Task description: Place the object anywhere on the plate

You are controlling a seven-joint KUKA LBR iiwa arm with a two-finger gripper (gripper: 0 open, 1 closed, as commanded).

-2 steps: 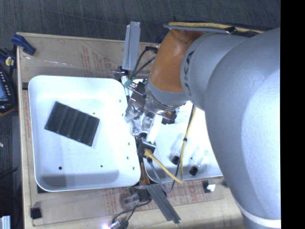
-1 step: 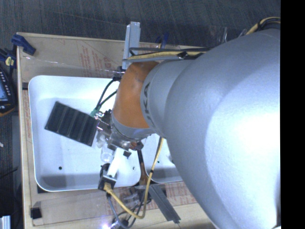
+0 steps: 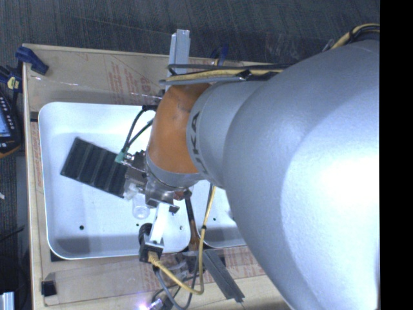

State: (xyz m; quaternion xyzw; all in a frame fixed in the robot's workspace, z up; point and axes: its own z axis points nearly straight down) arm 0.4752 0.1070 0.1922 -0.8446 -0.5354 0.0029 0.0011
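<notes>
Two shallow white bins are sitting side by side on the bench [image 3: 97, 70], and the arm is covering most of the right one. At the far left, a blue clamp [image 3: 29, 58] is gripping the bench's top corner.

The left bin [image 3: 48, 173] is holding a dark ribbed rectangular plate [image 3: 93, 165]. The plate is lying flat on the bin floor, turned at a slant, with its right end running under the wrist assembly.

The gripper [image 3: 143, 202] is hanging over the middle of the left bin, just beside the plate's right end and near the bin's front wall. Whether it is open or closed cannot be told, since the wrist body is hiding it from above. A small pale translucent piece [image 3: 139, 208] is showing directly beneath the wrist. Whether it is the object to be placed or part of the gripper cannot be told.

Above the wrist the orange band [image 3: 173, 134] is facing the camera. A yellow cable [image 3: 206, 218] is trailing down past the front rim.

The right bin [image 3: 222, 236] is showing as a narrow strip of rim, and the grey arm [image 3: 297, 173] is reaching in from the right.
</notes>
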